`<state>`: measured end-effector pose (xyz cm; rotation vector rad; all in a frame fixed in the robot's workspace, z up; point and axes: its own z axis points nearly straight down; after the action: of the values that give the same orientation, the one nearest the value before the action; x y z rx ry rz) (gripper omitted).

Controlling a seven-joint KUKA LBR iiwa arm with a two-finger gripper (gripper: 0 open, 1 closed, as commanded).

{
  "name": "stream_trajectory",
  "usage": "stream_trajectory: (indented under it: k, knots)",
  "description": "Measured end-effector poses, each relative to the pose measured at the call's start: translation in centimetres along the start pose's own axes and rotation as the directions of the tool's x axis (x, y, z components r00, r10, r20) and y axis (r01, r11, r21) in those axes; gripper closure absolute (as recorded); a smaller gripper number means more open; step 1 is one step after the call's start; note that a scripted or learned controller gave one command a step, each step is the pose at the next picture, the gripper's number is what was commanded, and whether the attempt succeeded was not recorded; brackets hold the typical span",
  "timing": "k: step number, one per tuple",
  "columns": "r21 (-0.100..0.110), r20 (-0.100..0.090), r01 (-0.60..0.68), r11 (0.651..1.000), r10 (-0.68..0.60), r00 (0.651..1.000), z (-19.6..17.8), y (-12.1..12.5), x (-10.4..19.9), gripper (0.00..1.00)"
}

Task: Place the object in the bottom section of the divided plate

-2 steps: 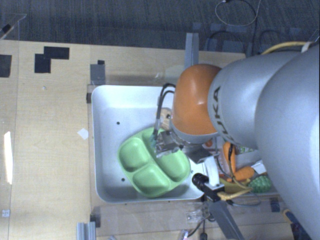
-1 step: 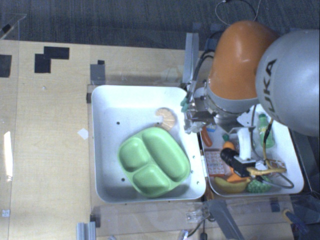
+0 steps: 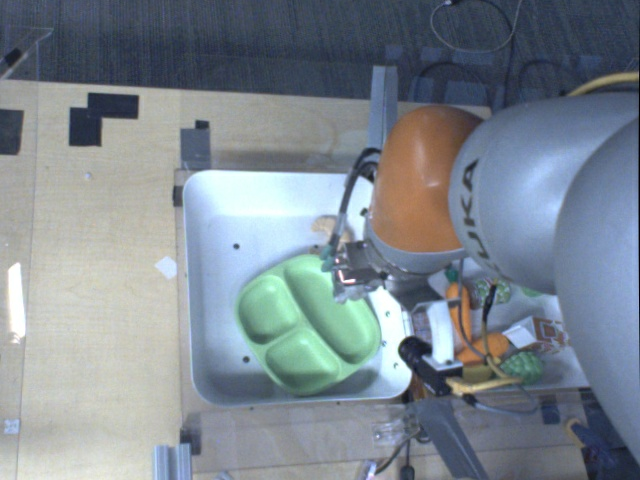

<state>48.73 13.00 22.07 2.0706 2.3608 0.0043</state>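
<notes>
A light green divided plate (image 3: 300,330) lies in the left white bin (image 3: 215,268), turned at a slant, with three sections. Its lowest section (image 3: 300,360) holds nothing that I can see. My gripper (image 3: 350,276) hangs over the plate's upper right rim, below the orange band of the arm (image 3: 425,193). A small tan object (image 3: 325,225) lies on the bin floor just above the plate, close to the left of the wrist. The arm hides most of the right bin.
The right bin holds orange carrot-like pieces (image 3: 482,346), a green item (image 3: 525,366) and a printed packet (image 3: 545,333), partly under the arm. Black marks (image 3: 100,116) sit on the wooden bench at the far left.
</notes>
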Motion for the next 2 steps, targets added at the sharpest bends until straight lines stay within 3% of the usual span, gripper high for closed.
stream_trajectory:
  k: [1, 2]
  knots:
    - [0.002, 0.0, 0.04, 0.999, -0.04, 0.999, 4.7, 0.2, 1.9, 1.0]
    - [-0.001, 0.0, -0.089, 0.996, 0.089, 0.996, -2.4, -0.2, -2.2, 1.0]
